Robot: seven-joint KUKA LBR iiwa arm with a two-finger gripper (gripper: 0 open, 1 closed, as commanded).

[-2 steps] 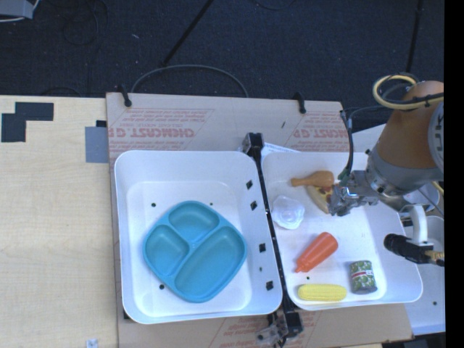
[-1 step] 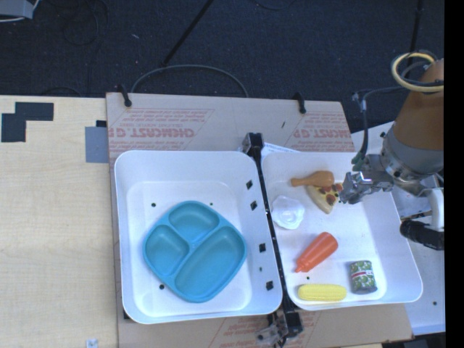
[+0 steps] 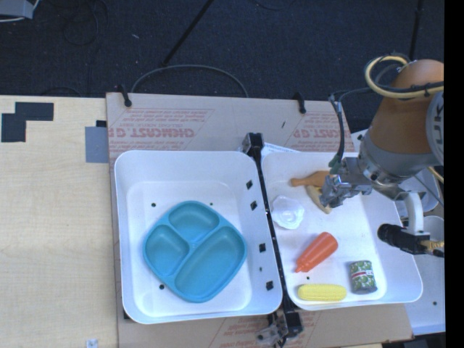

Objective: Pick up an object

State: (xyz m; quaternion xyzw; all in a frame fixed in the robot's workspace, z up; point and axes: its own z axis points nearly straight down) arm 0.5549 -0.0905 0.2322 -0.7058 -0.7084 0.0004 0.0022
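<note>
- The bench carries two shallow white bins side by side; the left bin holds a blue divided plate, lying flat and well apart from the arm.
- In the right bin, just past the divider, sits a small white crumpled object.
- Nearer the front lie an orange carrot-shaped toy, its long axis running diagonally from lower left to upper right, a yellow corn cob lying crosswise along the front wall, and a small green can.
- At the back of that bin lies a tan object, stretching leftward from under the claw, its right end touching or just beneath the fingertips.
- The claw hangs low over that right end; whether it is clenched on the tan object or released I cannot tell.
- Judgement: the tan object is the likely target, being the closest thing to the claw; its long axis runs roughly left to right, so a grip across its width would suit. The carrot lies below and slightly left of the claw, clearly apart.
</note>
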